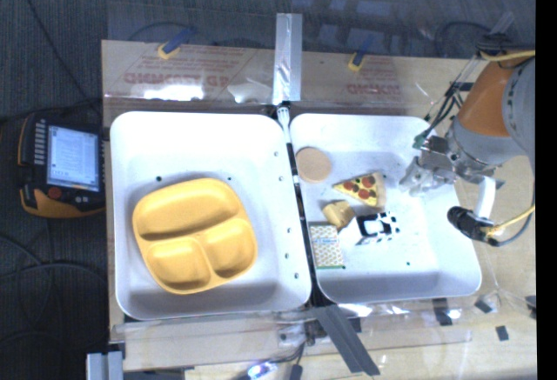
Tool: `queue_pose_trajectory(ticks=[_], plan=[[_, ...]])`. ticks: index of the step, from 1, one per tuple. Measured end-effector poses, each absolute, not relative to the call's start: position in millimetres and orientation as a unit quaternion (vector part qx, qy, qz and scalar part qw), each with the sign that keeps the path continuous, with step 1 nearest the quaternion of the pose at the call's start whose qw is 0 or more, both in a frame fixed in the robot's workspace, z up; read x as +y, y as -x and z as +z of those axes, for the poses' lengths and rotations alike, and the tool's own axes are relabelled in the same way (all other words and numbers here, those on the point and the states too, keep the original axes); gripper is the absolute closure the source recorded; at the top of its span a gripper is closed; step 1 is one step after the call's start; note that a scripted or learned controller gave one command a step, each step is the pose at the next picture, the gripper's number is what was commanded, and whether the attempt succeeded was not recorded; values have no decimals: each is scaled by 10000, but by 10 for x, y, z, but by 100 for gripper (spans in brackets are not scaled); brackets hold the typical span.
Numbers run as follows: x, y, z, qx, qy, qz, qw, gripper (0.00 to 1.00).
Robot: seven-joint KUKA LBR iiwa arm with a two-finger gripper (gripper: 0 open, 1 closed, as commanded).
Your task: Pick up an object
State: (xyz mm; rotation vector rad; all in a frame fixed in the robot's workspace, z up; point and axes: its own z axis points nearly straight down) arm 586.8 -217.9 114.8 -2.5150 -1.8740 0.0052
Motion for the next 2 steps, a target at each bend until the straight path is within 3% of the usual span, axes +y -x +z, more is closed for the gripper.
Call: queue_pose_trajectory(ticks=[1,2], plan=[[-1916,-5922,1029,-5019,8649,26,31,100],[-2079,-5785,1317,-4532,8914,28,21,100]])
